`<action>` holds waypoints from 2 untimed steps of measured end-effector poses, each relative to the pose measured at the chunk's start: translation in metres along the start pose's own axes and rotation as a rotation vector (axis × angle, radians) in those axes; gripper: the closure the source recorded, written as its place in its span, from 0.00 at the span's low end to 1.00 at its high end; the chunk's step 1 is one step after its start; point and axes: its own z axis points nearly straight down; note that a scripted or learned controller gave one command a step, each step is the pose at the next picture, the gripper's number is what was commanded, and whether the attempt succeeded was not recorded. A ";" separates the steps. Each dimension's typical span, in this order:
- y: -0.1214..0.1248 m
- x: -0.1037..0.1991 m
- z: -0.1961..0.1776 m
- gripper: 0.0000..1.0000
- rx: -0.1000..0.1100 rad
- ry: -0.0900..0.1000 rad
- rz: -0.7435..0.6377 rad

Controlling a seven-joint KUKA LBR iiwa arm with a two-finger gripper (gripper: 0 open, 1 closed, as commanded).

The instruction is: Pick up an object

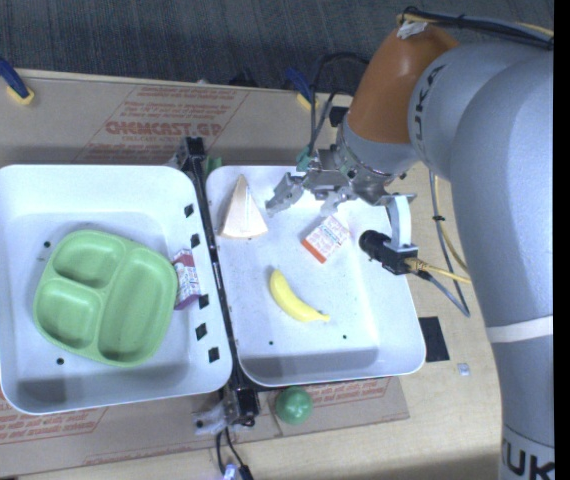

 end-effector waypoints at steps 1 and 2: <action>0.000 0.001 -0.010 1.00 0.002 0.001 -0.004; -0.062 -0.012 -0.041 1.00 -0.002 0.000 0.002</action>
